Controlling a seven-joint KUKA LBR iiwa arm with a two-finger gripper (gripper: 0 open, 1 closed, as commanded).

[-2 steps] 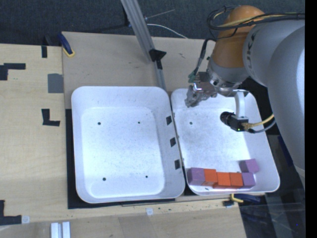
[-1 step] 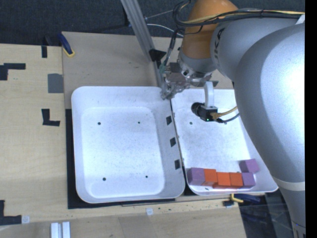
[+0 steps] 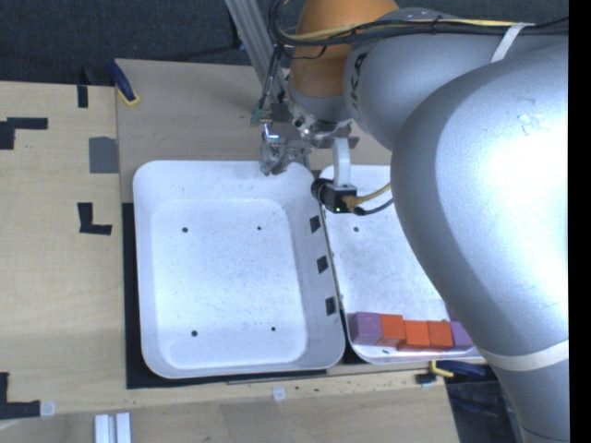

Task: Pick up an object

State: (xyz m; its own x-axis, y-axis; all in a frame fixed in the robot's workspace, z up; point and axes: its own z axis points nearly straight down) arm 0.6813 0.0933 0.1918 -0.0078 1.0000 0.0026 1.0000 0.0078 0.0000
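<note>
My gripper (image 3: pixel 273 162) hangs over the far rim of the left bin (image 3: pixel 157 275), near its back right corner, below the orange wrist band. Nothing shows between its fingers. A purple block (image 3: pixel 367 326) and orange blocks (image 3: pixel 416 332) lie in a row at the near edge of the right bin (image 3: pixel 369 247). The grey arm covers most of the right bin.
The bulky arm fills the right side of the view. Black tape marks sit on the wooden bench (image 3: pixel 55 247) to the left. A blue and yellow clamp (image 3: pixel 125 86) lies at the back left, another clip (image 3: pixel 434 370) by the right bin's near edge.
</note>
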